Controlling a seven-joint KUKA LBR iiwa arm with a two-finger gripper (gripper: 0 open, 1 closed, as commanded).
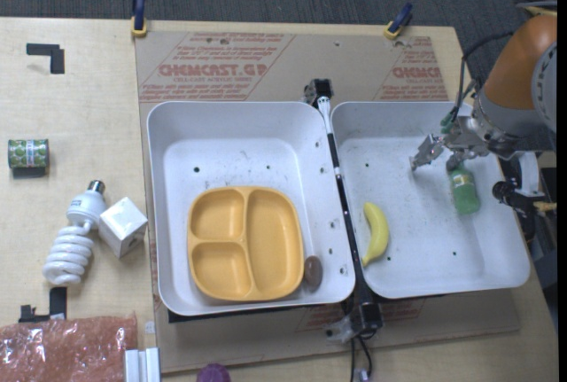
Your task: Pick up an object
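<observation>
**Desk:** Over the right bin [496,269], then: where does the gripper [440,150] sit, and what is it after?

**Photographer:** At about one o'clock in that bin, near the far right corner. The grey arm [523,79], orange band showing, reaches in from three o'clock. Two things lie within reach: a small green bottle [463,192] and a banana [376,232].

**Desk:** Which is nearer?

**Photographer:** The bottle, clearly. It lies just beside the gripper, toward five o'clock from the fingertips, close under the wrist. Its long axis runs roughly twelve to six, cap end up toward the tool. The banana is well apart, off at about seven o'clock, hard against the bin's left wall, curving top to bottom.

**Desk:** Are the fingers on anything?

**Photographer:** No. They stand apart, one prong pointing out toward nine o'clock, and bare bin floor shows between them. The bottle is beside the tool, not in it.

**Desk:** So the coming move?

**Photographer:** My reading: a short shift toward five o'clock to centre over the bottle, with the jaws turned to close across its narrow width, nine to three, not along its length. Misjudge that and they would likely nudge it away or roll it.

**Desk:** And the left bin [168,194]?

**Photographer:** A yellow divided plate [245,243] with a small brown object [313,272] at its four o'clock edge. Far from the arm; not the likely target.
</observation>
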